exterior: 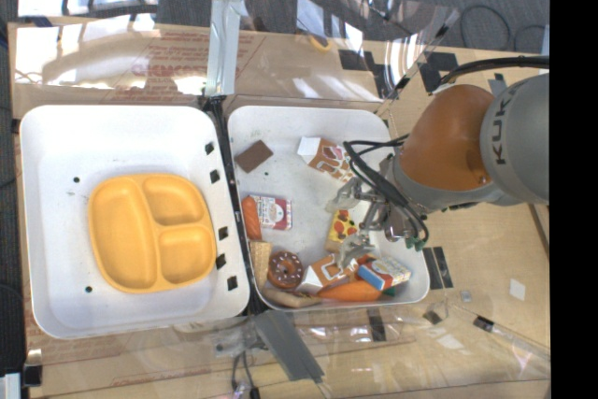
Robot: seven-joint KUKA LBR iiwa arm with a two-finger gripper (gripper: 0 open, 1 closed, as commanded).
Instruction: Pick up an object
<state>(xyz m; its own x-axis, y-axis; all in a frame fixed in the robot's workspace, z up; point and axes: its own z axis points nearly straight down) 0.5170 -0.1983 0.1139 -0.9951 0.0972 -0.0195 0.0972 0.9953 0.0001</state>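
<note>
The right bin point(308, 121) holds several small toy foods: a brown square point(253, 155), a red and white packet point(272, 212), a chocolate donut point(284, 269), a carrot point(349, 292), a pizza slice point(342, 225) and a printed box point(325, 158). My gripper point(360, 218) hangs low over the right side of this bin, just right of the pizza slice and above the colourful box point(383, 275). Cables and the wrist hide its fingertips. I see nothing clearly held between the fingers.
The left bin point(56, 145) carries a yellow divided plate point(149, 231). A black divider point(222, 192) runs between the bins. The orange-banded arm point(448, 149) reaches in from the right over the bin's right rim. Cardboard and clear plastic sheeting border the bins.
</note>
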